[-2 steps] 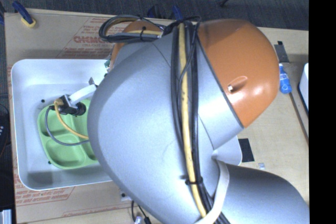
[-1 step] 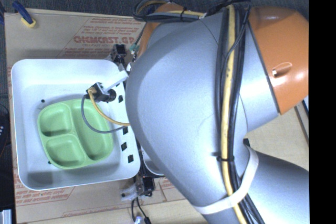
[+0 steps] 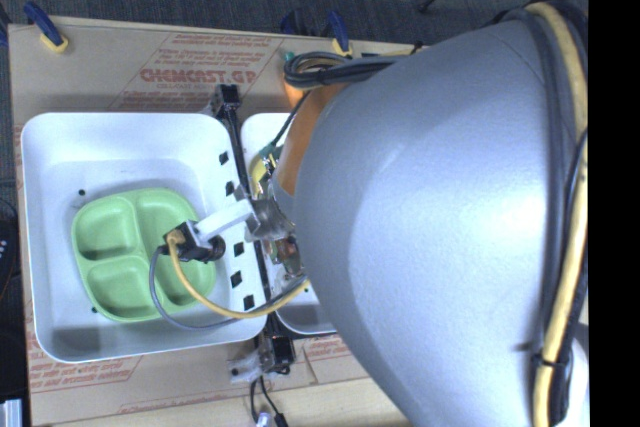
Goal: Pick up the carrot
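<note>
Grey arm (image 3: 430, 215) bulks over most of the view, w/ its orange band (image 3: 300, 130) just above the wrist, and it covers nearly all of the right bin (image 3: 262, 130) (view's right). Only a strip of that bin's white rim shows at its top-left corner and again lower down. Gripper (image 3: 272, 233) sits low over the divider btwn the two bins, approx. at the inner edge of the right one. Whether it's apart, together or clamped on anything: can't tell, the wrist hardware and arm are in the way. Carrot: can't place it. Left bin (image 3: 50, 155) has a green divided plate (image 3: 125, 255) lying flat toward its lower-left, compartments looking bare, so my guess is the carrot is in the right bin, under the arm. Bench (image 3: 190, 70) is brown printed board, blue clamps (image 3: 45, 27) at the back edge. Progress, as a judgement: arm is down at bin level, so prob. at the reach/grasp stage. Nothing shows a carrot secured, so count the grasp unconfirmed. Still to do: a firm grip on the carrot, then a lift clear of the bin.
</note>
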Controlling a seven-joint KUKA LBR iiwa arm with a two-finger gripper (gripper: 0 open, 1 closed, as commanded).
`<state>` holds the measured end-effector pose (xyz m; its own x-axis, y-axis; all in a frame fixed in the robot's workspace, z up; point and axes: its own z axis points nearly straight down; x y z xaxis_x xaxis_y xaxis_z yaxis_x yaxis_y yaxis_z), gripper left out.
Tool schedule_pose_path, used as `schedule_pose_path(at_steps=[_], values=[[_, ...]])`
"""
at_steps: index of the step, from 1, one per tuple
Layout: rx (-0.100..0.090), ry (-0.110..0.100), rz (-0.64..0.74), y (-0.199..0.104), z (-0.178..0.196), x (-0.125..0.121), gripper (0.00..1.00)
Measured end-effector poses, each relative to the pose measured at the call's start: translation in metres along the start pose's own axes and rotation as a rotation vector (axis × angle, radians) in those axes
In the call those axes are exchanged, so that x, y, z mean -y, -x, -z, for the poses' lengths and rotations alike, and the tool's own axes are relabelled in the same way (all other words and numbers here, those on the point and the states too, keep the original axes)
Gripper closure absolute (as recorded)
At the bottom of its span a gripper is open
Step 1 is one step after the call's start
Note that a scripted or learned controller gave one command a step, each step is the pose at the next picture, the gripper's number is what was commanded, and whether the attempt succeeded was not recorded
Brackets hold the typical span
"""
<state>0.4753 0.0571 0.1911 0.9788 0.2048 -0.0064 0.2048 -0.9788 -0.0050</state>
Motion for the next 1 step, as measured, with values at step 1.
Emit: schedule_pose_path(at_steps=[1], values=[[-0.009,-0.003,0.03,-0.012,-0.0991,0.0436,0.0]])
